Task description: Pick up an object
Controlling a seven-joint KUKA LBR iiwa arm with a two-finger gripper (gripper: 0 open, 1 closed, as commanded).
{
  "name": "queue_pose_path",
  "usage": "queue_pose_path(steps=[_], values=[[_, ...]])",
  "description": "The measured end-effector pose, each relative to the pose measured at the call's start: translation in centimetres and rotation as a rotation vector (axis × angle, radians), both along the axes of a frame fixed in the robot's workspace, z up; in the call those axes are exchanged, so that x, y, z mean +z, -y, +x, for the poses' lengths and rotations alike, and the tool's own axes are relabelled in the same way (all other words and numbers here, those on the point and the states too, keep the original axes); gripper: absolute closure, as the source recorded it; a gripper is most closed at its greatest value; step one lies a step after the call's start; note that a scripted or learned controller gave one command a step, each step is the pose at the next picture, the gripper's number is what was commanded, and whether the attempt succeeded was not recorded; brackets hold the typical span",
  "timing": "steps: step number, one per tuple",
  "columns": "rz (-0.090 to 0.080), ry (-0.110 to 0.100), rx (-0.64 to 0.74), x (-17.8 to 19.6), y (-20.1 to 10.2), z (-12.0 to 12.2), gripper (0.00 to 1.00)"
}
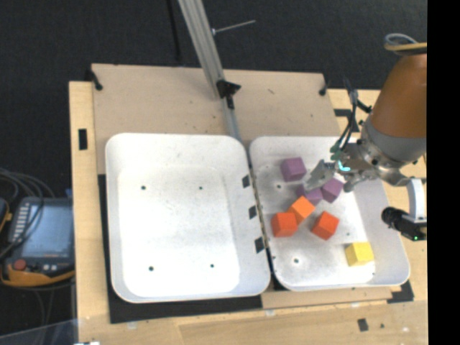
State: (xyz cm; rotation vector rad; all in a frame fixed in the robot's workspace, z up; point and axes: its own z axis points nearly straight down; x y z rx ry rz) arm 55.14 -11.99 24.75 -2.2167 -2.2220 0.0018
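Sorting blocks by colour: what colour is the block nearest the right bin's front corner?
Yellow block, clearest in the camera view.

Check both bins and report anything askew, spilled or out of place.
Nothing stands out. All the blocks lie inside the right bin: purple ones near the gripper, three orange ones bunched mid-bin, some turned at angles, and a yellow one apart near the front. None has spilled over a rim.

The grey arm with its orange band reaches in from the right; its end effector (323, 176) hangs low
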Motion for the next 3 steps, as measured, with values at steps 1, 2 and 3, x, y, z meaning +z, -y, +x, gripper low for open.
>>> queue_pose_path(steps=[1, 2, 3], values=[[-0.001, 0.004, -0.002, 0.2, 0.1, 0.1, 0.0], [-0.002, -0.002, -0.003, -6.0, -0.3, -0.3, 0.0], [-0.004, 0.012, -0.004, -11.5, 0.1, -0.2, 0.0]])
